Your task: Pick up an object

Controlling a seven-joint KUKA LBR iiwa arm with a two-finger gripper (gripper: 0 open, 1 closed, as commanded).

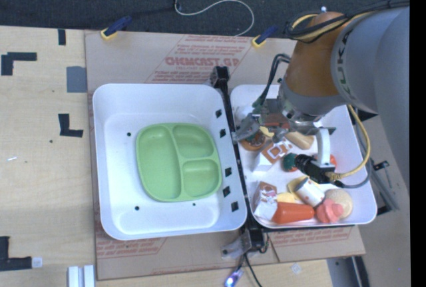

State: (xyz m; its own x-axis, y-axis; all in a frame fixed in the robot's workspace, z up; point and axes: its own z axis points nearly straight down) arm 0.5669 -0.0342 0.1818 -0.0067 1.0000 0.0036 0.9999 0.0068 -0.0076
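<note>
Our claw (256,124) hangs low at the near-left of the right bin (359,120); whether it is apart or together we cannot tell. Just below-right of it lie small toy foods (293,202); we judge them light, stiff, slightly slippery; grip one across its narrow middle.

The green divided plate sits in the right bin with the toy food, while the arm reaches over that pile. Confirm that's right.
Not quite: the green divided plate lies alone in the left bin, not the right one. The camera view shows this. The toy food is in the right bin, and the arm does reach over that pile.
</note>
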